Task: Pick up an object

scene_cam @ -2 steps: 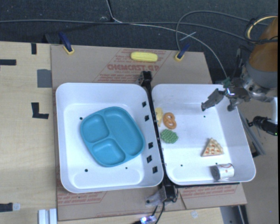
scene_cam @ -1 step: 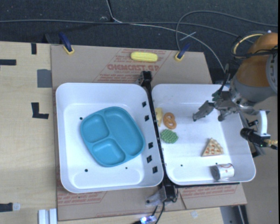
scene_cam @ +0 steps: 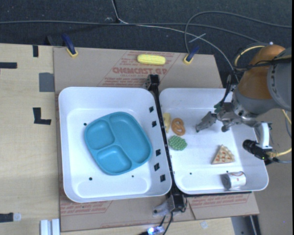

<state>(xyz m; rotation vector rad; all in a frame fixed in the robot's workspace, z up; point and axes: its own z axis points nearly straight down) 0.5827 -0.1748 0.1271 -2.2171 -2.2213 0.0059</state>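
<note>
Camera view from above is taking in both white bins, sitting side by side on a sheet of brown cardboard (scene_cam: pixel 88 70) that is clamped to the bench. From where I am standing, the arm (scene_cam: pixel 264 82) is reaching in from the right, its orange band showing above the wrist, and the gripper (scene_cam: pixel 213 123) is hanging over the right bin (scene_cam: pixel 196 98), near its middle. Its fingers (scene_cam: pixel 204 126) are spreading apart and gripping nothing; one grey tip is pointing left toward the pretzel (scene_cam: pixel 178 126).

That pretzel is lying near the bin's left wall, with a small pale yellow piece (scene_cam: pixel 166 121) just beside it on the left and a green leafy toy (scene_cam: pixel 177 143) just below it. A pizza slice (scene_cam: pixel 223 155) is resting further right, apart from the gripper, and a grey and white cylinder (scene_cam: pixel 233 180) is lying near the bin's front right corner.

In the left bin (scene_cam: pixel 73 102) a blue divided plate (scene_cam: pixel 118 142) is lying flat. A yellow corn cob (scene_cam: pixel 151 59) is sitting on the cardboard behind the bins.
</note>
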